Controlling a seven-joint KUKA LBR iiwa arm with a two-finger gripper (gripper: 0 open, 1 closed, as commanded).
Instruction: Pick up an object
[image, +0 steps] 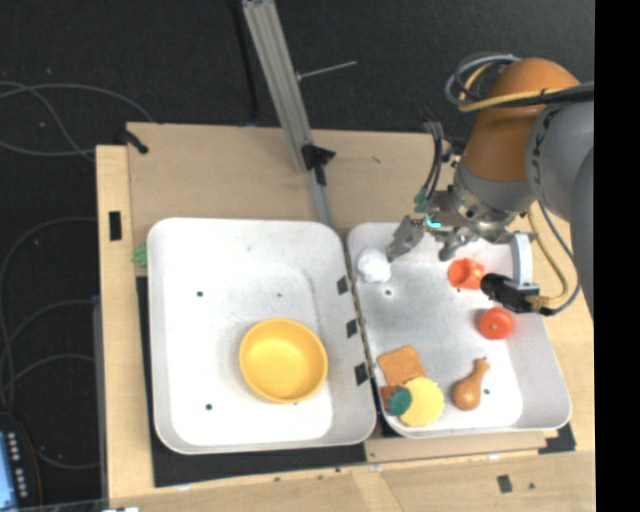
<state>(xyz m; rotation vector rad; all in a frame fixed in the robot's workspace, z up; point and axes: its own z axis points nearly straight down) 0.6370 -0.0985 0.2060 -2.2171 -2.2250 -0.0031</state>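
The nearest thing to the gripper (432, 236) is a small white ball (374, 266), lying in the upper left corner of the right bin (545, 345), close against the wall it shares with the left bin (170, 300); it sits just left of and a little below the left fingertip, near it, and I cannot tell whether they touch; nothing lies between the fingers. The fingers (404, 238) are spread apart, one slanting toward the ball, the other ending near a small orange-red piece (463, 272) to the right of centre; the gripper hangs over the upper part of the right bin, under the orange band of the arm (515, 120) in the upper right of the frame.

Further right and lower, a red round piece (496, 322) rests near the bin's right wall, beside a black part on the arm's side. Along the bottom of the same bin, well apart from the fingers, are a brown pear-shaped thing (469, 385), a yellow round thing (424, 400) with a green bit (399, 401) against it, and an orange-brown slab (400, 364) just above them.

In the left bin a yellow bowl (283, 359) stands alone, lower centre; a grey metal post (285, 85) slants from the top of the frame to the bins' upper edge.
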